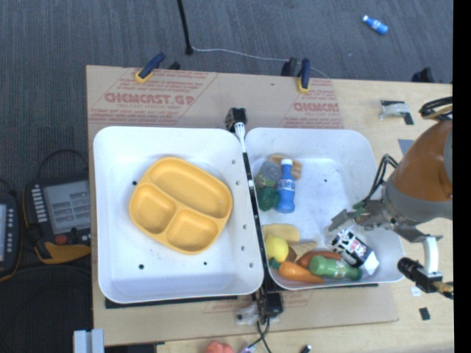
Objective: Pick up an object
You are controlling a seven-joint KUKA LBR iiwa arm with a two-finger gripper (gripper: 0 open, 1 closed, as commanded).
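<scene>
**Cut off, covered, or too small to read**

At the right edge of the frame the arm (430, 171) is cut off. Its wrist covers part of the right bin's rim (368, 149). The gripper (352, 230) is too blurred to read. At the bottom edge, a reddish object (218, 347) is cropped. At lower right, the toys (316, 263) overlap, hiding each other's outlines.

Dark grey carpet (88, 20) around wooden bench (353, 101)
</scene>
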